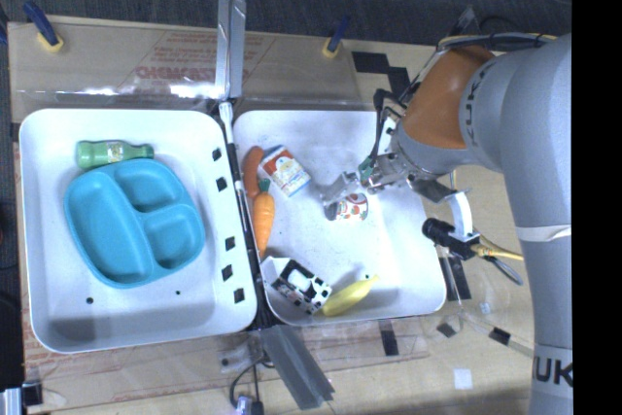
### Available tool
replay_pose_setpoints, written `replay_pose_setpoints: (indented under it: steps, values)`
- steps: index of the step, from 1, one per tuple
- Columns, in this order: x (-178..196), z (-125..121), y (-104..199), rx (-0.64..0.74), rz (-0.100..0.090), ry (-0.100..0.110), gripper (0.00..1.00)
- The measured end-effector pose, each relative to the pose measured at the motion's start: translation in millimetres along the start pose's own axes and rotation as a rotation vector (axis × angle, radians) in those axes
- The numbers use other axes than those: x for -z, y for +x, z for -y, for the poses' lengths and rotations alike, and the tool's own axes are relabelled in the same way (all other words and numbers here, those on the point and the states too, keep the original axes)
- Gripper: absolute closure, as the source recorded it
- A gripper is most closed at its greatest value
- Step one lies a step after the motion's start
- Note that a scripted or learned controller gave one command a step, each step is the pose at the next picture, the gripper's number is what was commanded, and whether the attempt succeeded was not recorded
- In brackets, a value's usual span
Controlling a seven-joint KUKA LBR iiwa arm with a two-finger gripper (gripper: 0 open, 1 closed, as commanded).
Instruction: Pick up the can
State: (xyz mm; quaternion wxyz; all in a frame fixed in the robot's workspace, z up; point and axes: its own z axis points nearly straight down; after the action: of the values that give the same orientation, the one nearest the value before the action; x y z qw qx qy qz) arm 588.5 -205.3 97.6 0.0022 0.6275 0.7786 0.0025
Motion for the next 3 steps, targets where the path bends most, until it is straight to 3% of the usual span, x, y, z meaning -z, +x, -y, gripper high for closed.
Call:
replay_pose_setpoints:
  steps: [1,2,3]
  values:
    - [-0.2,-1.3,-2.6,0.012,0.003,-0.002,0.00]
    - [10.5,-2.4,-2.4,0.017,0.004,-0.003,1.00]
    - [-5.7,-64.7,13.4,-0.032,-0.001,0.008,1.00]
